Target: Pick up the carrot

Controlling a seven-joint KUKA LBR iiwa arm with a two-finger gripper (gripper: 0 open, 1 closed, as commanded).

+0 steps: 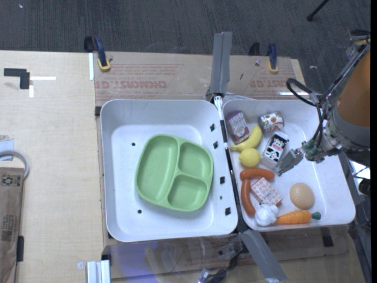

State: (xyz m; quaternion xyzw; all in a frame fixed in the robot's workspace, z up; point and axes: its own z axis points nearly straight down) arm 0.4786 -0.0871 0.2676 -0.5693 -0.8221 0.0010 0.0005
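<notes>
Carrot (294, 217) lies at right bin (330, 219) front edge; gripper (287, 161) hovers above, finger state unclear.

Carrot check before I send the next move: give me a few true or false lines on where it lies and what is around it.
1. The carrot lies in the right bin. True.
2. The gripper holds the carrot. False: it is above it, apart, with nothing between its fingers.
3. The egg lies just above the carrot in the picture. True.
4. The green plate is in the carrot's bin. False: it is in the left bin.
</notes>
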